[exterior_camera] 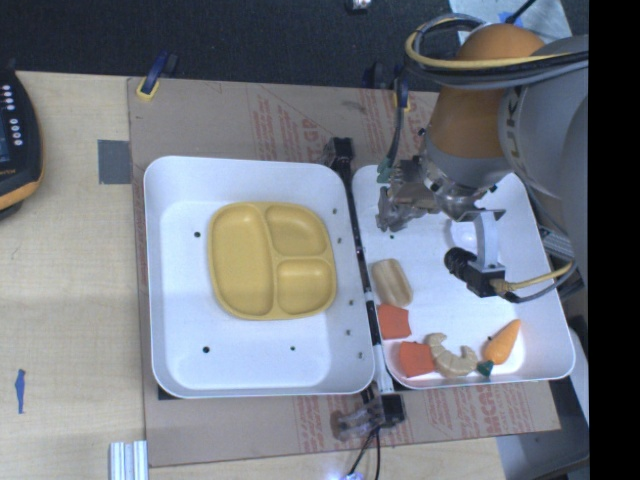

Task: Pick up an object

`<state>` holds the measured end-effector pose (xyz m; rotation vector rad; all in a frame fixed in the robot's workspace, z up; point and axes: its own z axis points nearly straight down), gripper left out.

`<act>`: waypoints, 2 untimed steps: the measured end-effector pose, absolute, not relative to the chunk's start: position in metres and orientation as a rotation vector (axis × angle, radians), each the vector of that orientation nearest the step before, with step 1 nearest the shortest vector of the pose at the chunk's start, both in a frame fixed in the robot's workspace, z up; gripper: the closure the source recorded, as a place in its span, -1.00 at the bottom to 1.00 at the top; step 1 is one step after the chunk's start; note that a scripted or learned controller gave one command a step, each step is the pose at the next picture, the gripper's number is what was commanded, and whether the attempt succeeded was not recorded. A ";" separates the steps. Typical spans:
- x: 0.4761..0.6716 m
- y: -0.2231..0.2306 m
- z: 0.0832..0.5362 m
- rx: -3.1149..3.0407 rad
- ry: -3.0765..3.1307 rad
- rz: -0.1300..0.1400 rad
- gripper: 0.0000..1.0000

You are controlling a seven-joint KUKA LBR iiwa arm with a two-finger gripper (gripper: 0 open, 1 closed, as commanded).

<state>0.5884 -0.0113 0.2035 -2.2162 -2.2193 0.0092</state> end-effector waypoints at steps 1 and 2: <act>0.530 0.001 0.260 -2.213 -2.222 0.004 1.00; 0.532 0.001 0.258 -2.213 -2.223 0.006 -1.00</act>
